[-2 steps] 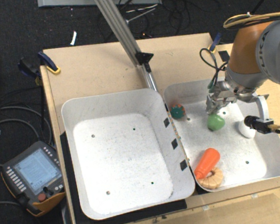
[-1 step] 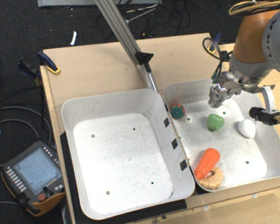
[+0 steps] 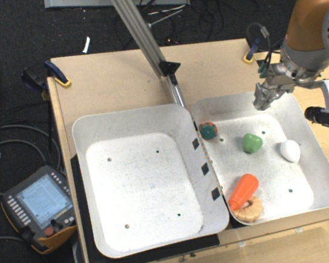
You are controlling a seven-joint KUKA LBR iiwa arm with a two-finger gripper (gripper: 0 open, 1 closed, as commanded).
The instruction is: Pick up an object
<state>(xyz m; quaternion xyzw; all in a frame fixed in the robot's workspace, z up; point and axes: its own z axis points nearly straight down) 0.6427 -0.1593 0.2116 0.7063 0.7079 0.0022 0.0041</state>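
Jaw state on the gripper cannot be told; it hangs over the right bin's far edge. Green object lies mid-bin. Wooden bench; black floor, cables, teach pendant left.

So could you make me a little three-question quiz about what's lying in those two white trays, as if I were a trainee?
1. True or false: the orange carrot lies in the left bin.
2. Which thing lies nearest the divider between the bins? A) white egg B) green ball C) small green and orange ball
3. Fill in: the carrot's lower end touches a tan ____.

Key
1. False. It lies in the right bin, at its near left corner.
2. C. It sits right beside the divider.
3. Ring-shaped piece, like a doughnut.

The claw hangs over the right bin's far edge, apart from all of them.
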